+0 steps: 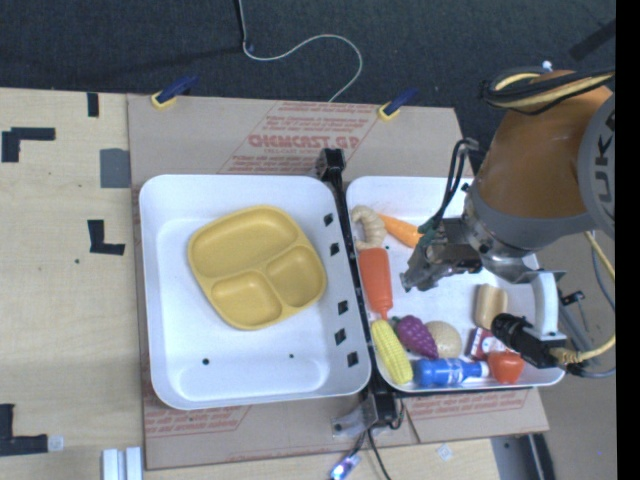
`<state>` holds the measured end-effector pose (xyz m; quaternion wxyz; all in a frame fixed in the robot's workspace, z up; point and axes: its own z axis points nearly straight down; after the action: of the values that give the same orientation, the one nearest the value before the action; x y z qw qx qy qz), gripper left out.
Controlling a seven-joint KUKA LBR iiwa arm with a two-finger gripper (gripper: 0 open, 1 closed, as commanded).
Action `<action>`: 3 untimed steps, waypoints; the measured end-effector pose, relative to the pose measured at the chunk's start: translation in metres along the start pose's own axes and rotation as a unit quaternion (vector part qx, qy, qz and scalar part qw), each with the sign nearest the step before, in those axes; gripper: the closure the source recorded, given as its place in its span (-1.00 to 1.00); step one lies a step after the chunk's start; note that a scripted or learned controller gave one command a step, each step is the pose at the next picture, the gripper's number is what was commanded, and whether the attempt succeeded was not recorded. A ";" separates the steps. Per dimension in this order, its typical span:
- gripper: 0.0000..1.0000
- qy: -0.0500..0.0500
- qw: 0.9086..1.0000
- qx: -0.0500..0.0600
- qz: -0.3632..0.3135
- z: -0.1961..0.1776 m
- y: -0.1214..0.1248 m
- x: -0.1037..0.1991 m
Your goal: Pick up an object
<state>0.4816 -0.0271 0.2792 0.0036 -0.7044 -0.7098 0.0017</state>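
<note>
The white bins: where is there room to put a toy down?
Left bin: bare floor all around the yellow tray, most along its front edge. Right bin: crowded, with corn, purple grapes and blue bottle packed in front, the pincer over the middle.

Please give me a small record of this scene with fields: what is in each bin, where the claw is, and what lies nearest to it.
left bin: one yellow plate with three compartments
right bin: toy food, among it a hot dog, carrot, corn, grapes, blue bottle
claw: over the right bin, to the right of the hot dog
nearest items: hot dog and carrot
held: nothing seen between the fingers
arm: enters from the right
</note>
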 end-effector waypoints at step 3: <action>1.00 -0.001 1.000 -0.003 0.001 -0.098 0.002 0.127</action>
<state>0.4830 0.1000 0.3776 0.0006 -0.7049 -0.7093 0.0001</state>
